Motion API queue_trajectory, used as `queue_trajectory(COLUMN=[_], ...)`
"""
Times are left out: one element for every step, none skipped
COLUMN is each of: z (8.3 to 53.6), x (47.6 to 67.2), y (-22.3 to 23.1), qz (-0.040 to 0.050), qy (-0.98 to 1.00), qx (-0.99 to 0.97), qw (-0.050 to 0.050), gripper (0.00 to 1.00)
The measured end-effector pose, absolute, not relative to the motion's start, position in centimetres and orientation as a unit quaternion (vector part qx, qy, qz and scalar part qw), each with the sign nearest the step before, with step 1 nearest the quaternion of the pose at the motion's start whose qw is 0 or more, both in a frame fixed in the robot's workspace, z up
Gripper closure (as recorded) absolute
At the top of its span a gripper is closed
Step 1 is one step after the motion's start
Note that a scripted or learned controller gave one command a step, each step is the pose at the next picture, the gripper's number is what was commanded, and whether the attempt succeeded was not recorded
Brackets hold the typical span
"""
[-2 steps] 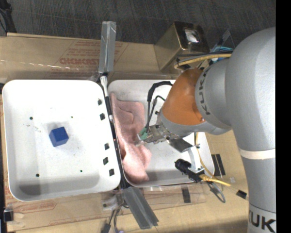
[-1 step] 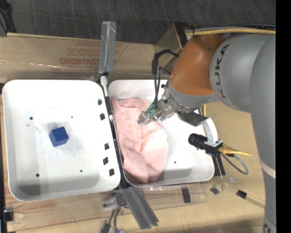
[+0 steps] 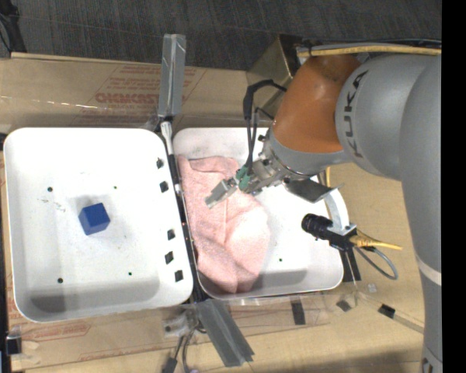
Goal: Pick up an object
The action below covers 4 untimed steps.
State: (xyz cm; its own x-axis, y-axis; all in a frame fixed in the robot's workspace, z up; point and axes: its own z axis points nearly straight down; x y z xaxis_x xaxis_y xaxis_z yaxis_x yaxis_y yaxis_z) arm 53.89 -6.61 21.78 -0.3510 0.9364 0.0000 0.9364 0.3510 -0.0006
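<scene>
Plainly, my claw (image 3: 220,192) hung low over the right-hand bin (image 3: 318,274), its tips pointing toward the wall shared with the left-hand bin (image 3: 31,208). I could not tell from above how it was set, nor whether it touched anything.

Directly beneath it lay the pink cloth (image 3: 229,235), bunched along the left side of that bin, its long axis running from the far wall to the near wall, parallel with the divider. My tips stood over the cloth's upper half, so, as I judged it, the nearest thing to take lay straight down rather than off to any side; closing across the cloth's narrow width seemed the likelier way to catch a fold.

A blue cube (image 3: 95,217) sat well apart in the other bin, beyond the divider, on bare white floor. Reaching it would have meant lifting clear and crossing over, so I reckoned the cloth the better candidate.
</scene>
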Motion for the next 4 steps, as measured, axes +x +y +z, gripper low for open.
queue_trajectory(z=[15.5,9.3,9.2,10.2], x=[54.8,64.7,58.1,58.2], y=[-14.5,-16.8,-16.6,-16.5], qz=[0.0014,0.0001,0.0002,0.0004], qy=[-0.822,-0.866,-0.873,-0.874], qx=[-0.570,-0.500,-0.487,-0.486], qw=[0.002,0.000,0.001,0.001], gripper=[0.00,0.00,0.00,1.00])
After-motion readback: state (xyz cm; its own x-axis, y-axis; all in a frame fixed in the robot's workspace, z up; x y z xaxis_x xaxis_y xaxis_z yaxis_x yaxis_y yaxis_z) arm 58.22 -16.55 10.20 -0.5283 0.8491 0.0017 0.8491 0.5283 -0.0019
